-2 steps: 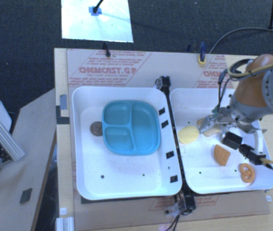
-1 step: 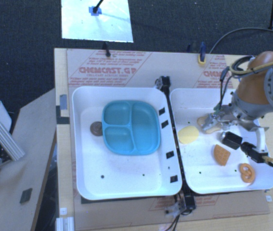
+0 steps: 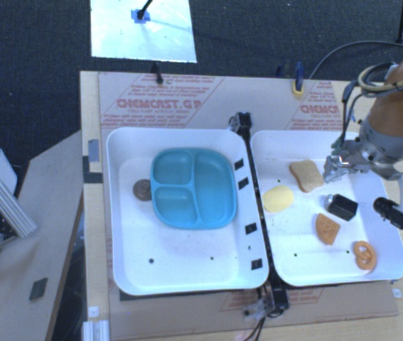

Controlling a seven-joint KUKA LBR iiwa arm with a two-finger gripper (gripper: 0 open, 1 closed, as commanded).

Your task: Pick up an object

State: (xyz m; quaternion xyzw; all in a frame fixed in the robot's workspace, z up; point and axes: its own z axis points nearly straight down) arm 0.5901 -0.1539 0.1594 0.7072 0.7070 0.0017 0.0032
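A: What's unclear?
B: Arm (image 3: 400, 112) is cut off at the right edge. Gripper (image 3: 335, 168) fingers too small to read.
A: Left bin?
B: Blue plate (image 3: 192, 189) covers part of a brown disc (image 3: 142, 190); can't identify it.

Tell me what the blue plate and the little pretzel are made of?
The blue divided plate looks like smooth, slightly shiny plastic: one even colour with moulded compartments. The pretzel looks like toy food, probably plastic or rubber, with a flat orange-brown colour. It is too small to be sure.
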